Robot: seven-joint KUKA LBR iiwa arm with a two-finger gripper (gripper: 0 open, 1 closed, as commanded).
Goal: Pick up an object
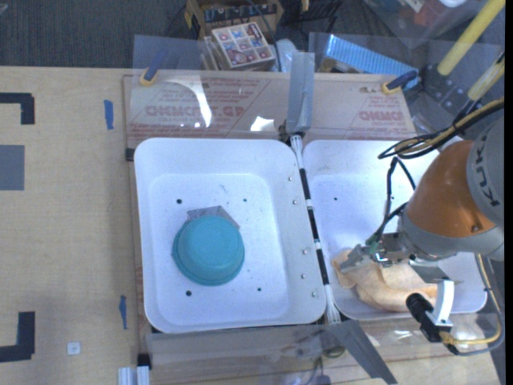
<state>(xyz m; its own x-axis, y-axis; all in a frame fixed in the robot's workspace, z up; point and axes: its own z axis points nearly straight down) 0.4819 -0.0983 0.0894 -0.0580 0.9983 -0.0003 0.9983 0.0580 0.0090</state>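
1. A round teal plastic bowl (209, 250) sits upside down in the left white bin (160, 167). It is in the middle of the bin, a bit to the left and toward the front.
2. A soft tan, lumpy thing (385, 289), maybe cloth, lies flat in the right white bin (345, 167). It is near the front edge.

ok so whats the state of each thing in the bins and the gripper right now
teal bowl: upside down in the left bin, on a grey patch
tan cloth: crumpled in the right bin, near its front edge
gripper: low over the cloth's left end
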